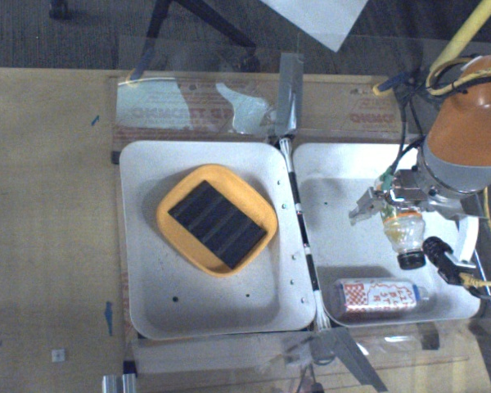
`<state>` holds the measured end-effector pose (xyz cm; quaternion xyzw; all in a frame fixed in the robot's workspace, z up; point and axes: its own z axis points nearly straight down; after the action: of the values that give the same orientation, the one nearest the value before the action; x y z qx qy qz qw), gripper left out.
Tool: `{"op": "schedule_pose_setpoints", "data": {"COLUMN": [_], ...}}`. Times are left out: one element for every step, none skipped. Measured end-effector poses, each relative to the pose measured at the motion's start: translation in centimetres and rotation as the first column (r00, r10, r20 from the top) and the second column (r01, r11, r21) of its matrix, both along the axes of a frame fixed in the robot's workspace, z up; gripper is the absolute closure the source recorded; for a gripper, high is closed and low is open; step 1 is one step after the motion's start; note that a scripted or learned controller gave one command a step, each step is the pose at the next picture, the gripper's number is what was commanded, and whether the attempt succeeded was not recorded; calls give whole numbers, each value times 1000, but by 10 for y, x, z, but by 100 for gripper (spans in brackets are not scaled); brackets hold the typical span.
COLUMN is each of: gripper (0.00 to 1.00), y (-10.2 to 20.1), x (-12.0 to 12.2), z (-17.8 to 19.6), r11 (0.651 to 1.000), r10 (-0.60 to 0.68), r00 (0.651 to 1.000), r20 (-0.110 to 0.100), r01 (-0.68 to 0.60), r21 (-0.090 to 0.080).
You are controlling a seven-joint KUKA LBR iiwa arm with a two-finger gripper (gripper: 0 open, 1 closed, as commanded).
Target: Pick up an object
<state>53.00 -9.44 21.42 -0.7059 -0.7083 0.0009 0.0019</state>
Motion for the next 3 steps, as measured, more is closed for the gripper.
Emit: {"op": "schedule_pose_setpoints", "data": {"gripper": [0, 0, 0], "y": [-54, -93, -99], "x": [34, 64, 123], "z": [-22, -57, -128], "r11": [1000, 999, 995], "r10": [3, 32, 104], "r00": [1000, 999, 995], "r20": [5, 6, 8], "r01": [-3, -32, -104], "r21": [-2, -3, -4]}}
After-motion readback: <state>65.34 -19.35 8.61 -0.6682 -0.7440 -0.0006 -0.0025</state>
